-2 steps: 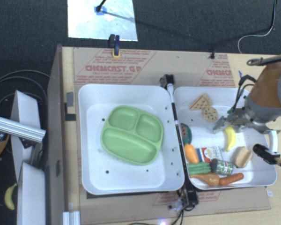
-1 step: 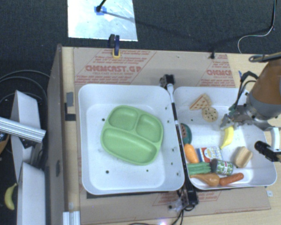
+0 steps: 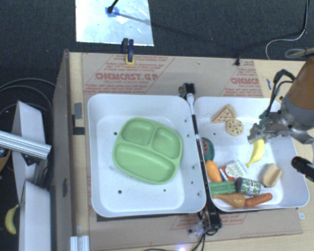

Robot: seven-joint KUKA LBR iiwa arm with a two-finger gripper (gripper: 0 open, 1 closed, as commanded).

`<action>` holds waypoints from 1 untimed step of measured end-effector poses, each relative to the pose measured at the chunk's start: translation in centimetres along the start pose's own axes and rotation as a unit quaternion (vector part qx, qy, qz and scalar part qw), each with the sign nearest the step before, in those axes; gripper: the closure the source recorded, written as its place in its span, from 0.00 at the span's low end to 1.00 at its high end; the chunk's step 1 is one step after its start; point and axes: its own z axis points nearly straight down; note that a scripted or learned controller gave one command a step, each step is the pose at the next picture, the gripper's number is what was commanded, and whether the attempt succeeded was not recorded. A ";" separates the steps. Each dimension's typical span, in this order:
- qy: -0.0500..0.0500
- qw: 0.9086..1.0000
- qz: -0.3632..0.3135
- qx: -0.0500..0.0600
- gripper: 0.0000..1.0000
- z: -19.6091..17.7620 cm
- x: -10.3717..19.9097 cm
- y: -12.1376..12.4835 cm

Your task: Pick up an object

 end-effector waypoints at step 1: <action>0.000 1.000 -0.002 0.001 1.00 -2.3 8.1 0.0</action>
